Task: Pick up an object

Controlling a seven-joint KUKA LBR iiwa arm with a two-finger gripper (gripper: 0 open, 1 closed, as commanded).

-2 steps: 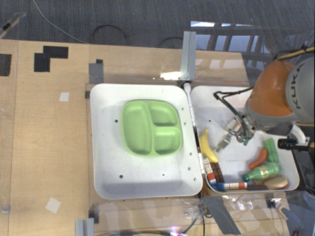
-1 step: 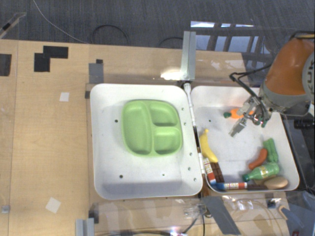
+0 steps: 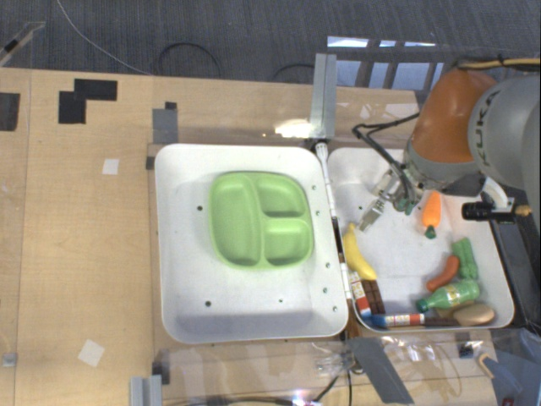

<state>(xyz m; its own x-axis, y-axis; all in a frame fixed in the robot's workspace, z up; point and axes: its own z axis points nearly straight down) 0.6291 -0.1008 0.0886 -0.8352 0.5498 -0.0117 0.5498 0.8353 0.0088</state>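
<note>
Grey-armed, my gripper [image 3: 382, 203] hovers above the right bin [image 3: 397, 252], jaws spread and holding nothing; banana [image 3: 358, 257] unpicked, grasp remains.

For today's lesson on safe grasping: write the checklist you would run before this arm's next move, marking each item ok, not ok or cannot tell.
1. Objects lie in the right bin: ok; banana, carrot, green bottle.
2. Gripper is over that bin: ok.
3. Gripper holds something: not ok, nothing seen between its fingers.
4. Gripper is above a target: not ok, bare floor lies below it.
5. Left bin contents stay out of the way: ok; green tray sits apart.
</note>
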